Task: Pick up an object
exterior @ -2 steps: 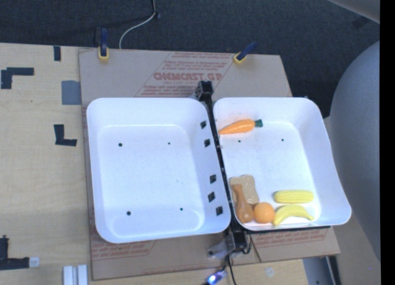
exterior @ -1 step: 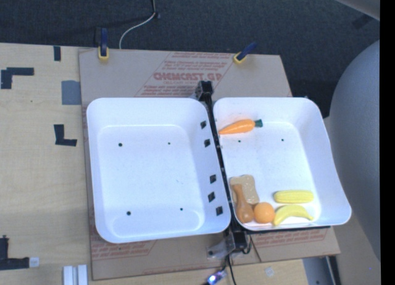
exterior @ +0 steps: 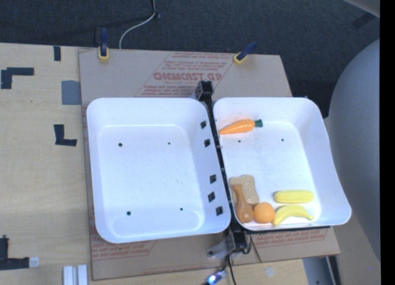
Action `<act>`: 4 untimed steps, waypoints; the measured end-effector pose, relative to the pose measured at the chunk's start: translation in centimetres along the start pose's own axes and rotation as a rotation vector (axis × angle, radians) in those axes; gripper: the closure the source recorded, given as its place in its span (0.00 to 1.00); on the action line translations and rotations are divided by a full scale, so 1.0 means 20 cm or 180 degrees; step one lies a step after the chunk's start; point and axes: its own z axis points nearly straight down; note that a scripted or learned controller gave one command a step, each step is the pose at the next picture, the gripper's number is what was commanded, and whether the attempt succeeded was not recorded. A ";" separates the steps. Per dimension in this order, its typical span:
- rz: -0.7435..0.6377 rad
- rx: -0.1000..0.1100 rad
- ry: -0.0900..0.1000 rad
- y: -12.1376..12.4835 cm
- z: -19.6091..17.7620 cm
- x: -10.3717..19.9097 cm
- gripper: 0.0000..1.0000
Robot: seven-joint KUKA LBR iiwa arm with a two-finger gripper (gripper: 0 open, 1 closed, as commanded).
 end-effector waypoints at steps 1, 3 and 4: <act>0.0000 -0.0055 0.0013 0.01 -0.05 0.01 1.00; -0.0003 -0.0194 0.0047 0.03 -0.14 0.02 1.00; -0.0004 -0.0277 0.0068 0.04 -0.19 0.03 1.00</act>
